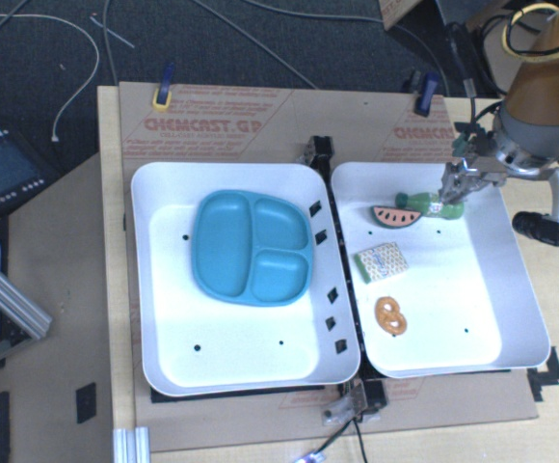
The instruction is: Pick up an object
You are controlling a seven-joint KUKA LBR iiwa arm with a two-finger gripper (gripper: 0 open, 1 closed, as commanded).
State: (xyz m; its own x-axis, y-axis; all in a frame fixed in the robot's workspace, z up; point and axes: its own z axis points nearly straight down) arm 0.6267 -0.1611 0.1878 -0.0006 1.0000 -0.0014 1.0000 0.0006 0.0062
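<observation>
Watermelon slice sits near the right bin's far edge, gripper beside it; can't tell the fingers' state.

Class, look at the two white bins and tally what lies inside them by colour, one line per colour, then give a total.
Blue: 1, the divided plate
Green: 2, the toy under the gripper and the patterned packet
Red: 1, the watermelon slice
Orange-brown: 1, the pretzel
Total: 5
</observation>
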